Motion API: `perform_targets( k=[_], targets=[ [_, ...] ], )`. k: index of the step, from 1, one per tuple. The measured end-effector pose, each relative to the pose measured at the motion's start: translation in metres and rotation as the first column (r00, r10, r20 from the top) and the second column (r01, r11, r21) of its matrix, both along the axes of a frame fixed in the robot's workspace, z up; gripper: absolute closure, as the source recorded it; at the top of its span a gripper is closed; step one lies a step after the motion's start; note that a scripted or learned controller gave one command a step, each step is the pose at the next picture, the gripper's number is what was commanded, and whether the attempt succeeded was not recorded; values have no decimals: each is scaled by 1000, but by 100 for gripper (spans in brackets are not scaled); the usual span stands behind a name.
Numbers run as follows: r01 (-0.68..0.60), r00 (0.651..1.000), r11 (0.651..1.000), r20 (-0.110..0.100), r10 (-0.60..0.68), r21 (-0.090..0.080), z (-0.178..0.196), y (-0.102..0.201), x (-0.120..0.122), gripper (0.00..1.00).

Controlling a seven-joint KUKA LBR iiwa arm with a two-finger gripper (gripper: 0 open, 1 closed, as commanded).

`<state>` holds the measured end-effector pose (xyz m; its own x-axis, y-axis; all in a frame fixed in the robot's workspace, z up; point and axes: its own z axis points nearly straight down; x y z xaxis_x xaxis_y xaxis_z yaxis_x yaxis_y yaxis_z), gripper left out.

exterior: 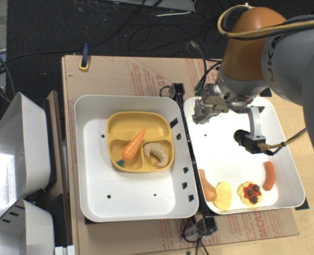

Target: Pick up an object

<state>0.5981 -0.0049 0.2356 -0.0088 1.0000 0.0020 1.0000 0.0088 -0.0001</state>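
— What sort of place is this?
— A robotics lab: a robot arm (284,47) over white bins (93,158) on a cardboard-topped bench (130,73), loose cables (119,25) across dark floor, toy food (251,192) for test objects.

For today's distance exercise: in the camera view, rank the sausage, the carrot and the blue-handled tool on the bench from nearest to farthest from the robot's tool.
Tool sits over the right bin.
1. Sausage, right bin, lower right.
2. Carrot, yellow plate, left bin.
3. Blue-handled tool, bench top-left.
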Motion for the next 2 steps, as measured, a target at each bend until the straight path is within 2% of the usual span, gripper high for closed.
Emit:
perform_targets(
  k=[1,2],
  targets=[
    [-1,1000,1000,-1,1,0,9,54,-12,100],
    [1,1000,1000,-2,-1,-1,1,97,-22,100]
  ],
)
